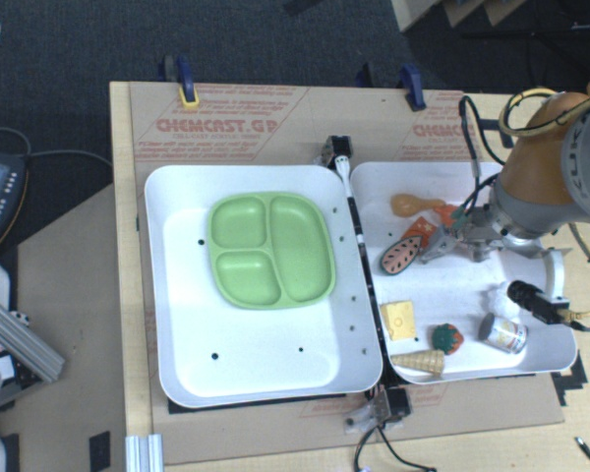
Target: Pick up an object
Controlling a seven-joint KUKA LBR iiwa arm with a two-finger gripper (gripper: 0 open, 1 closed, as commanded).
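A single fixed camera looks down at a slant from above, facing the bench [275,116], with both white bins [177,264] in frame from moderate height.

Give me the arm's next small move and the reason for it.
Probably a short descent. The gripper hangs in the right bin right at the orange toy, beside the watermelon slice; no object shows between its fingers, so nothing looks picked yet.
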